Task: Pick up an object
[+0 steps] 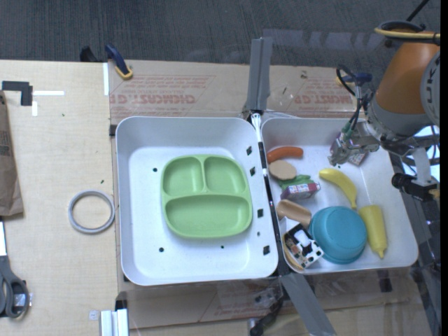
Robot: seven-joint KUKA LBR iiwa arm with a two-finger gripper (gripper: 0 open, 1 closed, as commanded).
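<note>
A pale wooden surface (56,159) carries two shallow white plastic bins side by side, seen from above at a slant. The left white bin (133,208) holds a light green plastic plate with three compartments (206,196), lying flat near its middle.

The right white bin (399,187) is the landmark for the rest. The grey robot arm with an orange band (406,82) comes in over this bin's upper right corner, and its gripper (348,151) hangs over the bin's upper right part; the fingers are too small and cluttered to tell whether they are spread or pressed together, and nothing is seen between them.

Just below the gripper, toward the bin's middle, lies a curved yellow plastic banana (340,184), apart from the gripper. Along the bin's left side, from top to bottom, lie an orange-red toy sausage (285,152), a round tan toy biscuit (283,170), a small pink and green wrapped packet (301,187) and a tan toy bread roll (294,210). In the bin's lower middle sits an upturned blue plastic bowl (339,234), touching a black and white patterned toy (302,247) at the bin's lower left corner. At the bowl's right, near the bin's right wall, lies a yellow toy corn cob (374,229).

Outside the bins, left of the left bin, a grey tape ring (91,211) rests on the surface
</note>
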